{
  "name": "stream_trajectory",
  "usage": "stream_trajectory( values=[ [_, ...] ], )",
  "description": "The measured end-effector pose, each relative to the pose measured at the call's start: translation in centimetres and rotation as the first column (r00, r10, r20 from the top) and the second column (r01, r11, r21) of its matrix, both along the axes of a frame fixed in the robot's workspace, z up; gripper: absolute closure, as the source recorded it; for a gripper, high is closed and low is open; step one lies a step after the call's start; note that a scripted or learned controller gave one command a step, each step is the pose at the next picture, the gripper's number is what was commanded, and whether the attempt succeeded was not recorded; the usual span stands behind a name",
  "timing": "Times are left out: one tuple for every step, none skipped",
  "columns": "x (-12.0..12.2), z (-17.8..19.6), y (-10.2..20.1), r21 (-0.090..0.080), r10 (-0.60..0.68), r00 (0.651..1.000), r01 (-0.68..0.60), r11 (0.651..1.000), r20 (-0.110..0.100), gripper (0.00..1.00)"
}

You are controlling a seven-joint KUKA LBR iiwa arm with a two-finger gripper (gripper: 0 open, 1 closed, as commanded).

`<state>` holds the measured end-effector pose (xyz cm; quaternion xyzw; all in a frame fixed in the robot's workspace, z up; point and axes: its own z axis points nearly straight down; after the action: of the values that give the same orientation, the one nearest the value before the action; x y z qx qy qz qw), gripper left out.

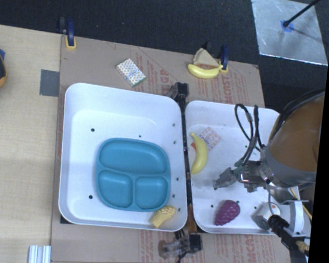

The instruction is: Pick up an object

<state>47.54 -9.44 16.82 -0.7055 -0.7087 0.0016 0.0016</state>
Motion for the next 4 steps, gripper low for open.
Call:
stream_trajectory(
  values=[
    [0.0, -7.7, -1.6, 0.001, 0.0, 1.0, 0.0, 1.0, 0.0, 0.0],
    [0.0, -7.6, -6.6, 0.0, -0.002, 1.0, 0.002, 1.0, 0.003, 0.0],
    [14.5, -2.8, -7.4, 0.0, 0.0, 1.0, 0.0, 1.0, 0.005, 0.0],
    [17.3, -1.1, 0.4, 0.001, 0.001, 1.0, -0.001, 1.0, 0.002, 0.0]
  ],
)
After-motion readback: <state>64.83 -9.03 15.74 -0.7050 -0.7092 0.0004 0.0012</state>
